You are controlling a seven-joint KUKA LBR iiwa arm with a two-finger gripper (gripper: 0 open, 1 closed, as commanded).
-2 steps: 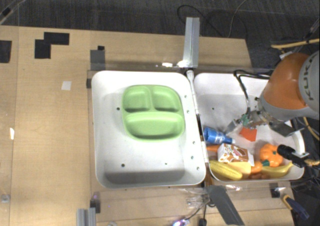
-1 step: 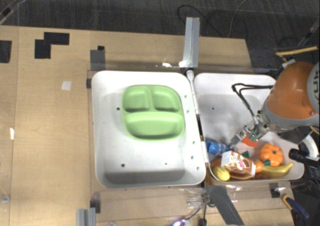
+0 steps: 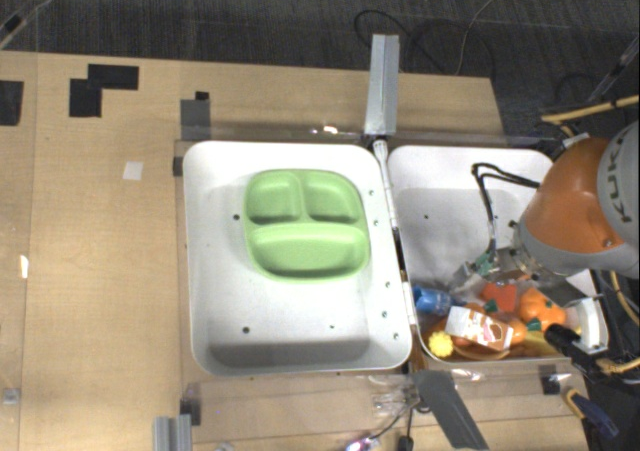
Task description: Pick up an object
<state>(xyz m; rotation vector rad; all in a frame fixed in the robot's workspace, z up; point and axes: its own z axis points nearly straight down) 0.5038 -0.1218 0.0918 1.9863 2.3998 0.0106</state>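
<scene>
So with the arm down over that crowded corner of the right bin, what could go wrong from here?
1. The objects are heaped tight against the right bin's near wall, so the end effector may catch two at once or just shove them.
2. The white-and-red packet lies flat over other items and might slip out.
3. The black cable hangs by the wrist and could snag.

The only lettering that reads stands on the arm (image 3: 600, 204) at the right edge of the view: part of a dark "KU" on its grey casing. The red and white packet (image 3: 482, 327) in the right bin (image 3: 440, 199) bears print too small to read.
</scene>
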